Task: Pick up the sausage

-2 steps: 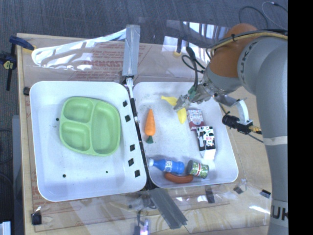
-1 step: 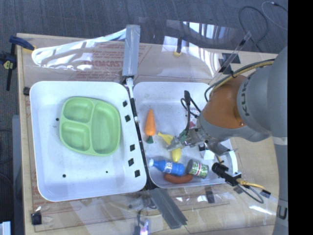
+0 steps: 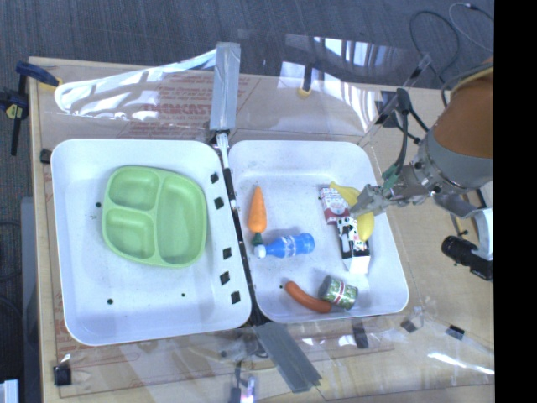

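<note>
Red-brown sausage [image 3: 307,297] lies near the right bin's [image 3: 382,263] front wall, its long axis running left-right, one end touching a green can [image 3: 339,292]. The gripper [image 3: 369,204] hovers toward the bin's right edge, well apart from the sausage, above a banana [image 3: 347,194]; its state is unclear.

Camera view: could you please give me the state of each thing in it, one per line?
Sausage: lying flat, touching the can.
Can: on its side.
Blue bottle: on its side.
Carrot: lying flat.
Green divided plate: right side up.
Gripper: above the banana.
</note>
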Available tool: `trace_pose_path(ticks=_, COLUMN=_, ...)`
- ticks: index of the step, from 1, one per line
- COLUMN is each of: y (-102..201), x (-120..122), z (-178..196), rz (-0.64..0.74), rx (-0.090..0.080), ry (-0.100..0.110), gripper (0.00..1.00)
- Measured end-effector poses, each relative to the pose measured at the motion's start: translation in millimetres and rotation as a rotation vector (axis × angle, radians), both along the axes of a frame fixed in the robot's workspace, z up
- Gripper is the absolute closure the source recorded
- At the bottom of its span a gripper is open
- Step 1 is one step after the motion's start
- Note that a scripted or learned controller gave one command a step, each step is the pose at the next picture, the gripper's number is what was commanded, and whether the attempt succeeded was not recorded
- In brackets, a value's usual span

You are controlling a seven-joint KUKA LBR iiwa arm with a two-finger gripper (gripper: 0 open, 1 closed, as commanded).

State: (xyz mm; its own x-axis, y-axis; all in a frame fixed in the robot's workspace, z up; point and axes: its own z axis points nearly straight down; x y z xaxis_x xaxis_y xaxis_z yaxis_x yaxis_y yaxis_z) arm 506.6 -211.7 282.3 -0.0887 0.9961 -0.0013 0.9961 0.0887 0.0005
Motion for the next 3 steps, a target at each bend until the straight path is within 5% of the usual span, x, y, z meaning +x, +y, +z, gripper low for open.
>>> trace_pose_path(ticks=1, y=0, x=0, z=0, rz=0.000, rx=0.000, ry=0.000, gripper=0.00)
trace_pose_path(ticks=2, y=48, x=-31, z=-140, rz=-0.034, rx=0.002, ry=0.006, gripper=0.00)
trace_pose_path(ticks=3, y=39, x=-30, z=-191, rz=0.013, rx=0.002, ry=0.003, gripper=0.00)
